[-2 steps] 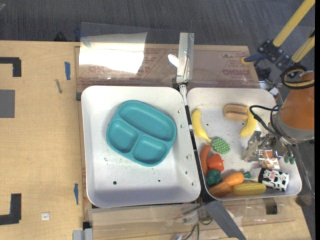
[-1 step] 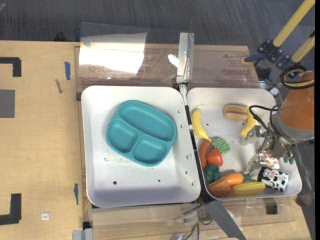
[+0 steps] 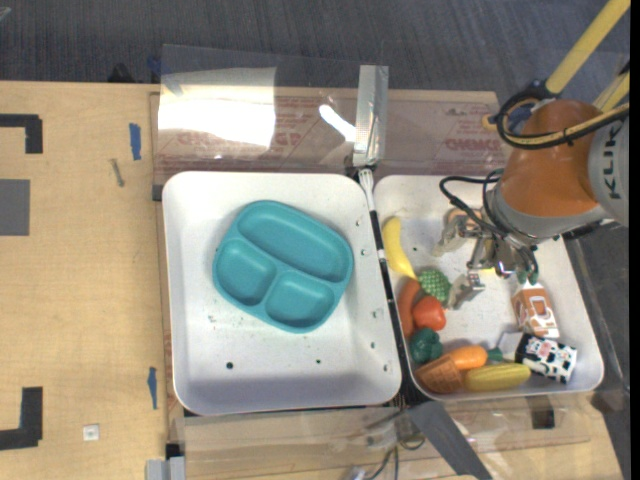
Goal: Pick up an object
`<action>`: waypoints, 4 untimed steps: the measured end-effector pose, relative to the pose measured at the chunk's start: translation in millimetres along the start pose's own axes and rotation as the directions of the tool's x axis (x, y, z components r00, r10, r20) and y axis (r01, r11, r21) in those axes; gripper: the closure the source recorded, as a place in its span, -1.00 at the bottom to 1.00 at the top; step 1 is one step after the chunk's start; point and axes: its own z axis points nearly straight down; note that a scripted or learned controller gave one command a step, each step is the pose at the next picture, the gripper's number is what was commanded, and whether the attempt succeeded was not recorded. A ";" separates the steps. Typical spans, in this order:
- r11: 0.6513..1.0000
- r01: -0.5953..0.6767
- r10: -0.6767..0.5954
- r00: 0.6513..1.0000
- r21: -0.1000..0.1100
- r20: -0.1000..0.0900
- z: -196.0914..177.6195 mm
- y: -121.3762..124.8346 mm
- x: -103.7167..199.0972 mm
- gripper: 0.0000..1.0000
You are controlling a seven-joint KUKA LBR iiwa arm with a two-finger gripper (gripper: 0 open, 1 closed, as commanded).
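- Bench surface: we note a pale wooden bench (image 3: 70, 298) with black corner marks and bits of blue tape, bearing two shallow white bins side by side. Beyond it lies grey carpet.
- Nearest us, in the right bin (image 3: 585, 363), toys are heaped along the near wall and the wall beside the divider, probably where they slid on the smooth plastic. We see a yellow corn-like piece (image 3: 497, 376), an orange carrot (image 3: 452, 364), and a black-and-white block (image 3: 548, 358) in the near right corner.
- Just behind: a dark green round toy (image 3: 424, 345), a red tomato-shaped one (image 3: 428, 313) touching it, a bumpy green piece (image 3: 433, 283), and an orange-and-white carton (image 3: 537, 311). All look like hard, glossy moulded plastic, mostly rounded, so we judge they could roll or slip from a pinch.
- Left bin (image 3: 190, 368): a teal divided tray (image 3: 283, 265), matte, with three compartments, lying flat near the middle.
- Mid-depth: the gripper (image 3: 478, 266) hangs over open floor in the right bin; its jaws look spread, with nothing between them. No object is picked up yet, and candidates lie just beside it.
- A yellow banana (image 3: 397, 248) lies along the divider, curved and smooth.
- Farthest: a clear plastic sheet (image 3: 250, 118) with a metal bracket (image 3: 370, 113) stands behind the bins, likely a backstop.
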 end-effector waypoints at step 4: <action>1.000 -0.006 0.006 1.000 0.000 -0.003 -1.0 17.1 7.1 1.00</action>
